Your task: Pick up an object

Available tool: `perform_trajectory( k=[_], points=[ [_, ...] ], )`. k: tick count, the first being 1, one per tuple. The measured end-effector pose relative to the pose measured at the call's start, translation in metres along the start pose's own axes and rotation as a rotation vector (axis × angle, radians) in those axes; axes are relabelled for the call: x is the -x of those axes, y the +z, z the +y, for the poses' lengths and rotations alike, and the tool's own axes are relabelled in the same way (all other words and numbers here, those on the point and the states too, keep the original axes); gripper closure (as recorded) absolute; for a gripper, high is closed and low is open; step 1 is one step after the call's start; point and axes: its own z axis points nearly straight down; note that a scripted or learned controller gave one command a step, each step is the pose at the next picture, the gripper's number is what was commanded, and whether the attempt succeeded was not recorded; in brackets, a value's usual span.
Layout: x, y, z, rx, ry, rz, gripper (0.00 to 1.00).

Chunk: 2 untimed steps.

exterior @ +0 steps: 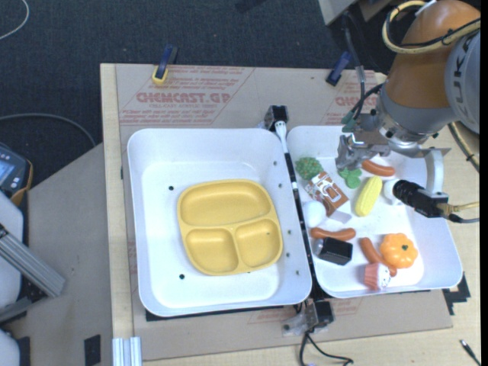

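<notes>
Yellow plastic, a divided tray [227, 226], sits in the left bin [145, 204]. Over the right bin [450, 269], at its far side, the gripper [352, 152] hangs above a green toy [351, 178], beside the corn [369, 195] and a sausage [379, 168]. Whether its jaws are spread or pressed together, I cannot tell.

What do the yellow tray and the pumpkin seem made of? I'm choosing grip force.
Yellow tray: looks like hard moulded plastic, matte to satin, with one even colour and rounded compartment walls. Pumpkin: probably a plastic or rubbery toy, smooth and slightly glossy with moulded ribs; whether it is hard or soft cannot be told.
</notes>
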Motion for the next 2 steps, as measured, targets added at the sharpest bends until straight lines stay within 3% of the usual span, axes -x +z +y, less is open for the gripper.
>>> perform_trajectory(
  k=[1, 2],
  points=[
    [-0.001, 0.006, 0.012, 0.000, -0.001, 0.000, 1.00],
    [0.000, -0.001, 0.002, -0.004, 0.001, 0.002, 1.00]
  ],
)
